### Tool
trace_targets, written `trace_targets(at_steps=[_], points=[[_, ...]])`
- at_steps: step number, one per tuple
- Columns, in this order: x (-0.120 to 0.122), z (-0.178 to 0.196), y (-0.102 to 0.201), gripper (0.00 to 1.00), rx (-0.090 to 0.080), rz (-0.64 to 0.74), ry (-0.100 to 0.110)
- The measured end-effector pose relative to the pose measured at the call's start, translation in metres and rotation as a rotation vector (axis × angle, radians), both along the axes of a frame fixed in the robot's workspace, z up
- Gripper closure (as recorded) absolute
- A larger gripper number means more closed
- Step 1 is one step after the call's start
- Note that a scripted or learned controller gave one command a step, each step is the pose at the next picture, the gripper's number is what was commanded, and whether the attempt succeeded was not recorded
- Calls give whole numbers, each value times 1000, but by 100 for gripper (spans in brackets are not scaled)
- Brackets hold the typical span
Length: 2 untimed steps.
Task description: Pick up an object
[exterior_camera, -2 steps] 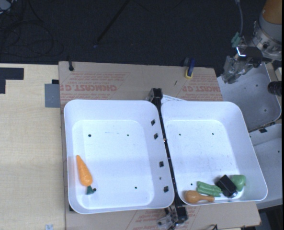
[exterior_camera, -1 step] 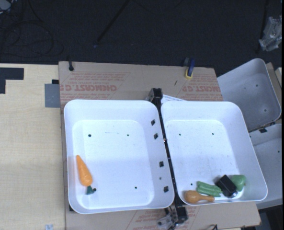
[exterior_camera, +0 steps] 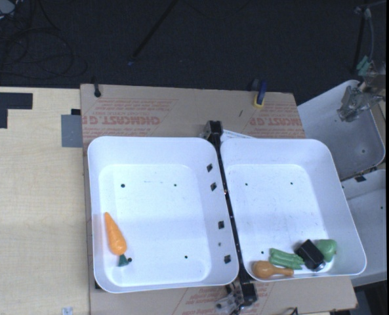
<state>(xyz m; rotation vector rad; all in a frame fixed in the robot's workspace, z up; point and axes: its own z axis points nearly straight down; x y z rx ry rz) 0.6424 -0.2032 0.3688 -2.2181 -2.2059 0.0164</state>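
Nothing is picked up yet, so this is the start. A carrot (exterior_camera: 115, 234) lies alone at the near left of the left bin (exterior_camera: 148, 151). It looks easiest: come down over it, then squeeze. I cannot tell how the claw is set.

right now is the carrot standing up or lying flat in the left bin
Lying flat. The carrot rests lengthwise on the floor of the left bin, near its left wall, green end toward the near edge.
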Motion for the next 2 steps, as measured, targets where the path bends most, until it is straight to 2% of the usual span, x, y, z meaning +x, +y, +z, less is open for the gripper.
trace_targets(at_steps=[1,2], points=[[-43,35,-11,100,-2,3,-15],[2,-68,-8,100,1,10,-7]])
